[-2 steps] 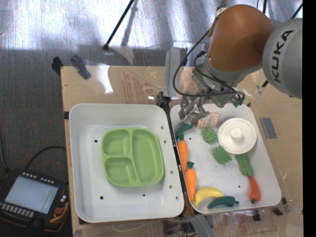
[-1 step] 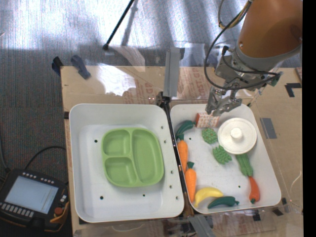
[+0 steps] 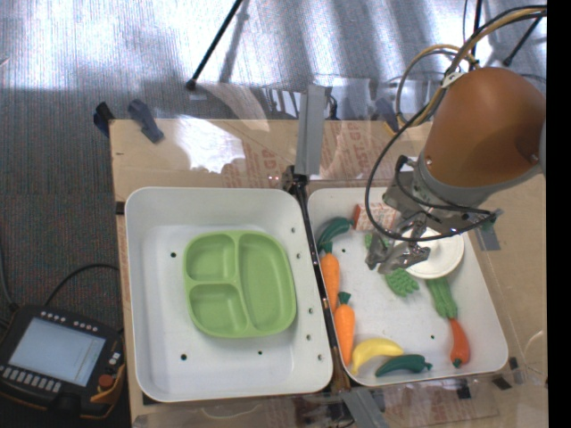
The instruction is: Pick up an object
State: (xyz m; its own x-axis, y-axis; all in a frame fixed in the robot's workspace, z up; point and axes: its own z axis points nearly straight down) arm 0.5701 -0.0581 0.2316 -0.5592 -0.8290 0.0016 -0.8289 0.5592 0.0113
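The green divided plate lies alone in the left bin, while the right bin pools the toy carrots, banana and white dish as pickable targets, and the gripper hangs low over them, apparently carrying nothing.

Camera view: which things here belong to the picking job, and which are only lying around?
Job things:
- gripper, over the right bin
- toy food in that bin: two carrots, banana, small green piece by the gripper

Just lying about:
- green divided plate in the left bin
- teach pendant on the floor
- tripod leg
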